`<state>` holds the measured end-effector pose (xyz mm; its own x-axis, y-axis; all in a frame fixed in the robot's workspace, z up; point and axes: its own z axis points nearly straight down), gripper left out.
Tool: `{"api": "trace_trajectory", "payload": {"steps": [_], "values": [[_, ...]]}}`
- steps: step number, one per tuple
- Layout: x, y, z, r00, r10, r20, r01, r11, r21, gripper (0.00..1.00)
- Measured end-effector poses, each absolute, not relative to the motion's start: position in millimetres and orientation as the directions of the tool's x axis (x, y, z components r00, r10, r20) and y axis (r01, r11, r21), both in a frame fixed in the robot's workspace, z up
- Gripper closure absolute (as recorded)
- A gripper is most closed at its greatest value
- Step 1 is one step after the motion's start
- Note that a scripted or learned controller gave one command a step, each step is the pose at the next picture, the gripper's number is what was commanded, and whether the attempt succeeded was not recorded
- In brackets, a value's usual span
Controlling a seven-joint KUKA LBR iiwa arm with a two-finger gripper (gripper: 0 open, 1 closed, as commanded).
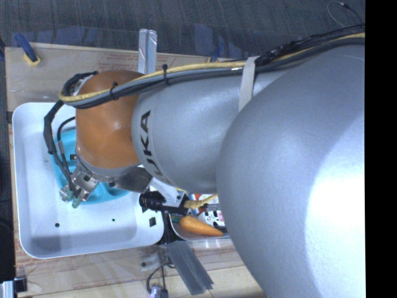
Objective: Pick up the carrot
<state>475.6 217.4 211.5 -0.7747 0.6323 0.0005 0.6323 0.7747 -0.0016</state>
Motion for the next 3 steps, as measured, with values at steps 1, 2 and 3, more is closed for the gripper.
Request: {"api": "trace_trajectory", "payload": {"steps": [1,2,3], "values": [[475.8,217.3,214.3,-0.904,0.428,0.001,0.428,0.904,-0.002,1.0],[475.7,218.3,212.4,-0.993,0.119,0.003,0.119,0.993,-0.002,1.0],[475.6,218.4,201.9,-0.993,-0.121,0.003,-0.121,0.993,-0.002,1.0]]}}
